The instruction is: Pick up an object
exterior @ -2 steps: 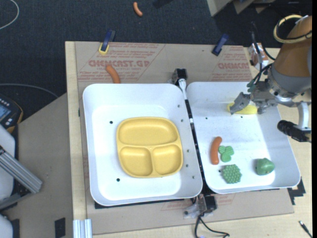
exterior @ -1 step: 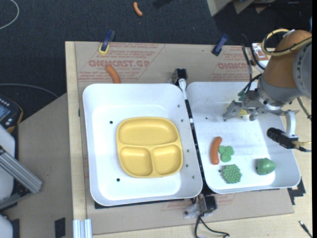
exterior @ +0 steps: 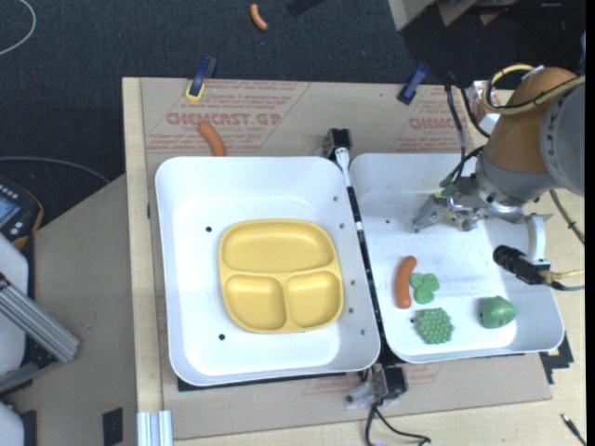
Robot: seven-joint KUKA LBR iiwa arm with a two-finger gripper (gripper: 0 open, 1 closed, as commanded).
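bins: two white, left bin [exterior: 177, 249] holds one yellow divided plate [exterior: 279, 274] | right bin [exterior: 390, 179] holds four items: one orange sausage [exterior: 404, 281], one broccoli floret [exterior: 425, 287], one bumpy green ball [exterior: 433, 325], one smooth green piece [exterior: 497, 312] (all near the front edge) | gripper [exterior: 437, 214] over right bin's back half, well apart from them; whether open or closed: cannot tell | counter [exterior: 279, 119]: one more sausage [exterior: 213, 138]

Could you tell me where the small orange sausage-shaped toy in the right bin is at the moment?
In the camera view, the small orange sausage-shaped toy lies in the right white bin, near its left wall, touching the green broccoli-like toy.
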